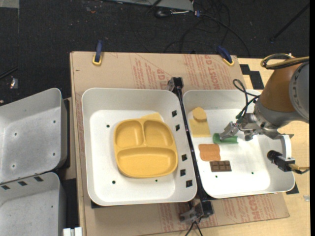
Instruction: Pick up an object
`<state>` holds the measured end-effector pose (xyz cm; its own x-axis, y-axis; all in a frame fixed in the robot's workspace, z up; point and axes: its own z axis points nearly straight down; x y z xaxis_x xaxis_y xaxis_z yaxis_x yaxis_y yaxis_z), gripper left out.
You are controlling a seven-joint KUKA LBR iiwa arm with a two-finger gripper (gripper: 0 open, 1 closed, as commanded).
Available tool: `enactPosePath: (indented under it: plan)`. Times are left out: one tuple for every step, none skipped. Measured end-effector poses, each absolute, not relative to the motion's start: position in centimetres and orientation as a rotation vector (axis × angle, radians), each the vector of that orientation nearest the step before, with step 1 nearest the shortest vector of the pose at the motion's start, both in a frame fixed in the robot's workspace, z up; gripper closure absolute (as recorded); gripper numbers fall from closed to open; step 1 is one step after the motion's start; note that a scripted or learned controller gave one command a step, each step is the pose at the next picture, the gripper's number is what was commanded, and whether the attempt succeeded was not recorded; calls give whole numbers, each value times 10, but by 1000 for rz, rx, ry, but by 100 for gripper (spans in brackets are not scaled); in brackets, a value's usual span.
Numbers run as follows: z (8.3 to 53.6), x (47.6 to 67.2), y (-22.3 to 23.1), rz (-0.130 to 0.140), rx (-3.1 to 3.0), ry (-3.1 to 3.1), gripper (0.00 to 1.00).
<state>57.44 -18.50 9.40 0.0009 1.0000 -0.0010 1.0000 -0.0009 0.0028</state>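
You see the arm (283,95) reaching in from the right, its grey body and orange band cut off by the frame edge, so most of it stays out of your sight. Its hand (229,132) hangs low over the right bin (280,181), at the middle of the bin floor. A small green object (229,139) lies right at the fingertips, touching or just under them. You cannot tell whether the fingers are apart or together: the wrist and cabling crowd that spot and the metal parts blur into one another. The green object may sit between the fingers, but the view is too poor to say so.

Left of the hand, near the wall shared by the two bins, a pale yellow block (199,126) rests with a round yellow piece (199,114) on top of it. Below that lies an orange-brown flat piece (209,152), and just beneath it a dark brown rectangle (220,166) scored into squares. All of them lie apart from the hand.

In the left bin (98,181) a yellow divided tray (146,149) sits flat in the middle, partly covering a pale sheet whose corner peeks out at its upper right.

Both bins rest on a cardboard-covered desk (147,68), with two clamps (98,58) at its far edge.
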Motion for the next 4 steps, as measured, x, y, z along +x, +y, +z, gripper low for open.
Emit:
enactPosePath:
  plan:
    - [106,576,-185,8,2216,2217,100]
    - [158,587,-188,4,2214,2221,100]
    - [222,589,-188,4,2214,2221,100]
    - [275,590,-188,5,2213,2220,100]
